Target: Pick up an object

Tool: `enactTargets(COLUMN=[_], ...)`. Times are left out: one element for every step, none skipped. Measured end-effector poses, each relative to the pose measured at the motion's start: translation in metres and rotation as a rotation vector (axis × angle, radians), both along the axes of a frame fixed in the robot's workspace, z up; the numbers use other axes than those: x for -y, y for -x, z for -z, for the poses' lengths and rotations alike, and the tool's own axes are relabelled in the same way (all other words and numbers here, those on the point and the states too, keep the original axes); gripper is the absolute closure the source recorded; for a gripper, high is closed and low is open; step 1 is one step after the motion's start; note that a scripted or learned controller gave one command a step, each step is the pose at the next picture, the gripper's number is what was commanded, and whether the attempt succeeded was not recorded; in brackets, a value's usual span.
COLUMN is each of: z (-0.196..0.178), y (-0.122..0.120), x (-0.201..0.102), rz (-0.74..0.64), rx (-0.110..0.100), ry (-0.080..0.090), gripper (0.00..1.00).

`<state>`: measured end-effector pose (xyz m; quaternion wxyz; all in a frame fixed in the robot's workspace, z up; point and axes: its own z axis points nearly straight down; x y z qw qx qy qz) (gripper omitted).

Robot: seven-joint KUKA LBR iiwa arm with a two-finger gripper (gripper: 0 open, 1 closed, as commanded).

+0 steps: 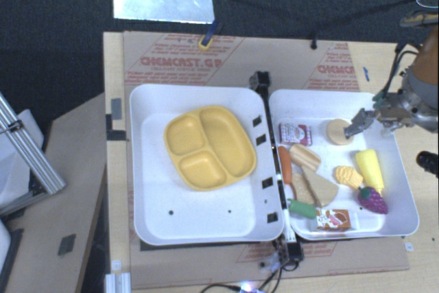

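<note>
A: The round tan biscuit (337,132) is lying at the right bin's (405,206) far edge; the gripper (359,123) is hovering just beside it, fingers spread, holding nothing.

B: Centre over it, descend straight (the banana (370,169) is lying near); the left bin (147,168) is bearing a yellow tray (209,146).

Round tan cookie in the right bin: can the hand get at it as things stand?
Probably yes. The hand hangs just beside the round tan cookie, which lies apart from the other toys with nothing on top.
</note>
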<state>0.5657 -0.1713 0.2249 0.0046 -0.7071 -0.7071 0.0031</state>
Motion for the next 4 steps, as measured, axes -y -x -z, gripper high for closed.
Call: enactTargets(z=[-0.007, 0.035, 0.081, 0.131], y=[-0.003, -0.004, 0.005, 0.003], x=[0.000, 0.003, 0.004, 0.002], rz=[-0.003, -0.001, -0.001, -0.003], rx=[0.013, 0.010, 0.009, 0.011], ry=[0.003, 0.002, 0.001, -0.003], gripper=[0.00, 0.00, 0.00, 0.00])
